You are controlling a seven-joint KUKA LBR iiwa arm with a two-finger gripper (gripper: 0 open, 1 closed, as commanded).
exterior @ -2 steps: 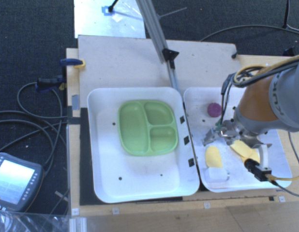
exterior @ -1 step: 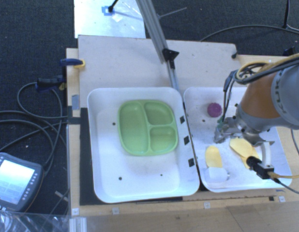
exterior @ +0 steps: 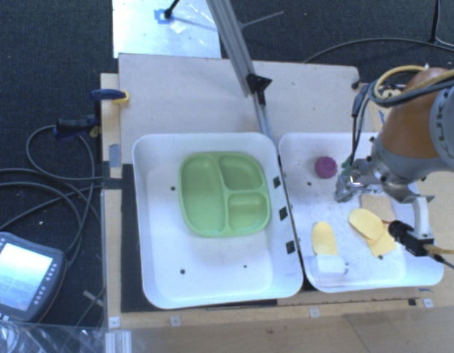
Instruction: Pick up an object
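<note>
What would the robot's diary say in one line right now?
gripper over right bin | beside purple ball | holding nothing seen | green tray in left bin

Open floor left of purple ball [exterior: 325, 167], yellow pieces [exterior: 366, 224] below.

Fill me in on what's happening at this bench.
A robot arm reaches into the right bin, its gripper low over the floor near a purple ball. Yellow pieces and a white block lie nearby, untouched. A green divided plate sits in the left bin.
</note>
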